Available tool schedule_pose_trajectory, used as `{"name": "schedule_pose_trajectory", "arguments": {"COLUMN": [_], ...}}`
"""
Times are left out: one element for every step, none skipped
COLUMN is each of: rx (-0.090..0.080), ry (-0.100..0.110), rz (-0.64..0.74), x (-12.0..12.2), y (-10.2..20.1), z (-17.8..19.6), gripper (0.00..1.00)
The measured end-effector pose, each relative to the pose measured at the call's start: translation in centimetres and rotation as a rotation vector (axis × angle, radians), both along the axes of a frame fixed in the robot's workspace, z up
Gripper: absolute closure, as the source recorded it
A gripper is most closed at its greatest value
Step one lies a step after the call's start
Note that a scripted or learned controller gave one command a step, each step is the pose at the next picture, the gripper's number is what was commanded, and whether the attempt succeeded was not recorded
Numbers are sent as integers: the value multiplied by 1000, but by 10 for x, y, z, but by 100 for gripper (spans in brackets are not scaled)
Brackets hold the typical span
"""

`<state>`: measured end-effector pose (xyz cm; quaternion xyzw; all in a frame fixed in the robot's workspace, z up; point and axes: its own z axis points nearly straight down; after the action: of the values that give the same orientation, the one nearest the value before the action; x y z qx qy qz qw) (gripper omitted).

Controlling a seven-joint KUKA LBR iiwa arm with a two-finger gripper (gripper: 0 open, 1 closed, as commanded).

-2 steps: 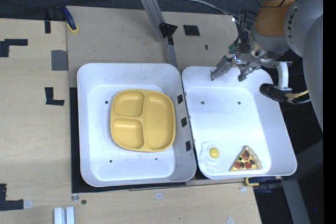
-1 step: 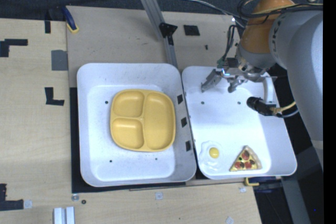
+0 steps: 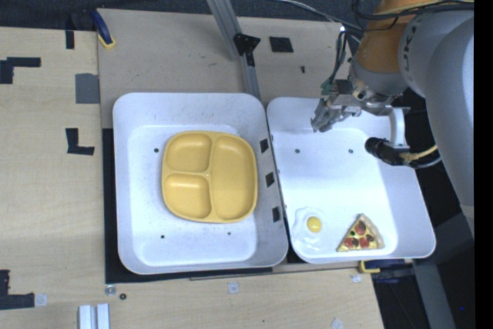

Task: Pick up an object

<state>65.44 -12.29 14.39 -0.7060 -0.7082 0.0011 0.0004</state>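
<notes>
A toy fried egg (image 3: 310, 226) lies near the front left corner of the right bin (image 3: 339, 173). Beside it, to the right, rests a toy pizza slice (image 3: 360, 236) with red toppings. My gripper (image 3: 324, 120) hangs over the back left part of the right bin, well away from both toys. Nothing shows between its fingers. A yellow divided plate (image 3: 209, 176) sits in the middle of the left bin (image 3: 139, 166).
A slanted metal pole (image 3: 223, 11) rises from behind the bins, ending at a black clamp (image 3: 246, 44). Cables run across the dark floor at the back. Black tape marks dot the wooden bench (image 3: 46, 166) on the left.
</notes>
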Motion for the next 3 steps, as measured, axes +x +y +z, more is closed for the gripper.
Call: {"name": "schedule_pose_trajectory", "arguments": {"rx": [1,-1,1], "ry": [-5,-8,-2], "rz": [-2,-2,-2], "x": [-3,-6,-5], "y": [-2,-7,-7], "z": [62,124,127], "gripper": [100,100,100]}}
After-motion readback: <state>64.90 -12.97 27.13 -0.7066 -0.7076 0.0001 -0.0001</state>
